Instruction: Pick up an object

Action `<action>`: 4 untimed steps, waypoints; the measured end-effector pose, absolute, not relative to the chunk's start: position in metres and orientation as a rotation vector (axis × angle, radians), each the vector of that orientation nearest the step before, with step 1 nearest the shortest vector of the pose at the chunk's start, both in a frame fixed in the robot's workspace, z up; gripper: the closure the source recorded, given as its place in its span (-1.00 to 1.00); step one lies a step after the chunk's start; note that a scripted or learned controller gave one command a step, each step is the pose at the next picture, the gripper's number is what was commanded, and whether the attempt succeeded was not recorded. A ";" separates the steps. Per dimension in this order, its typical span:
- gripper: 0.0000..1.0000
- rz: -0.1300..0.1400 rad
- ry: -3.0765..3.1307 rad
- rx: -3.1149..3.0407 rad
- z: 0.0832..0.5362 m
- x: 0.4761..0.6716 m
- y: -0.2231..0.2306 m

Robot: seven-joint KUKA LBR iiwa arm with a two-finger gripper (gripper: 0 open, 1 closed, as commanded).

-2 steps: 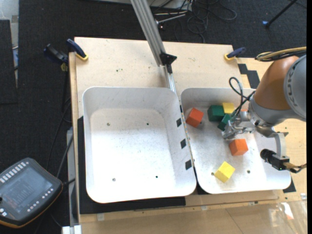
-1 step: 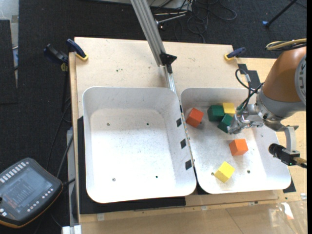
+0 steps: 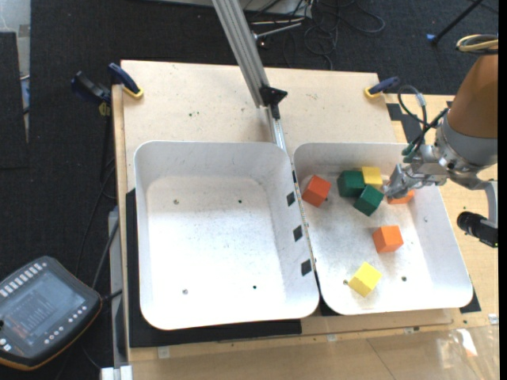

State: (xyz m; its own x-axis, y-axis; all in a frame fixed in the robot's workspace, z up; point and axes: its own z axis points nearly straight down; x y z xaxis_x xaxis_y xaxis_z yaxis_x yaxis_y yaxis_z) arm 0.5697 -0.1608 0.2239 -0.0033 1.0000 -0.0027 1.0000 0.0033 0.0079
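Note:
The right bin [image 3: 444, 271] holds several blocks. An orange block [image 3: 317, 189] lies near its left wall. Two green blocks [image 3: 351, 183] [image 3: 368, 201] and a yellow block [image 3: 371, 175] cluster at the back. My gripper [image 3: 394, 187] hangs low at the right edge of that cluster, beside the nearer green block. A small orange piece [image 3: 403, 199] shows just under it, partly hidden. Another orange block [image 3: 387, 238] and a yellow block [image 3: 365, 279] lie apart toward the front.
The left bin [image 3: 158, 212] stands beside the right one, with a shared raised rim between them. A slanted metal pole [image 3: 245, 54] rises from the back middle. Clamps sit at the bench's back corners, and a teach pendant [image 3: 40, 311] lies at the front left.

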 end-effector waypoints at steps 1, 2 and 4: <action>1.00 0.001 2.223 2.217 0.223 0.570 -0.161; 1.00 0.003 2.229 2.213 0.218 0.588 -0.116; 1.00 0.003 2.231 2.212 0.212 0.604 -0.015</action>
